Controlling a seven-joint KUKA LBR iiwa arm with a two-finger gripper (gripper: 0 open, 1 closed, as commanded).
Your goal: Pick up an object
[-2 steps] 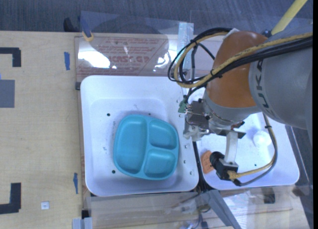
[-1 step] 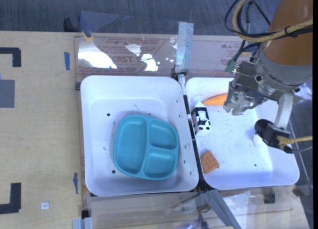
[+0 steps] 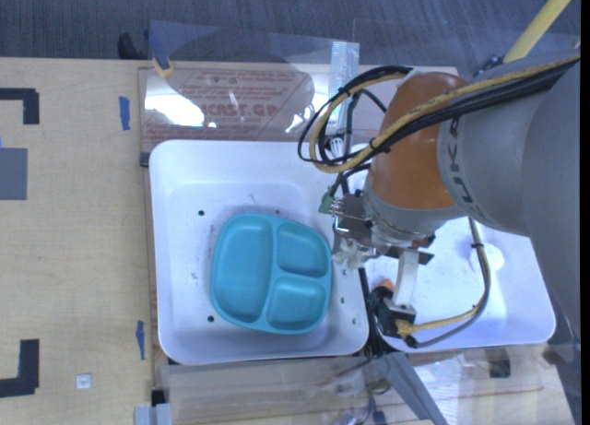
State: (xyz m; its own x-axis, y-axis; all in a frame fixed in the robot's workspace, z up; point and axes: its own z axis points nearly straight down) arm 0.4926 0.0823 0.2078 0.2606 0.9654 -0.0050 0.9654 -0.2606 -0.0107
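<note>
A light blue divided plate (image 3: 270, 272) with three compartments lies flat in the left white bin (image 3: 184, 170), toward its front right. My gripper (image 3: 354, 250) hangs under the orange-banded wrist (image 3: 415, 151), over the seam between the two bins and just right of the plate's right rim. The wrist hides most of the gripper from above. Nothing shows held under it.
The right white bin (image 3: 516, 308) is largely covered by the grey arm (image 3: 516, 156). A small orange bit (image 3: 385, 283) shows below the wrist; what it is I cannot tell. A clear plastic sheet (image 3: 230, 100) stands behind the left bin. Wooden bench (image 3: 64, 257) lies to the left.
</note>
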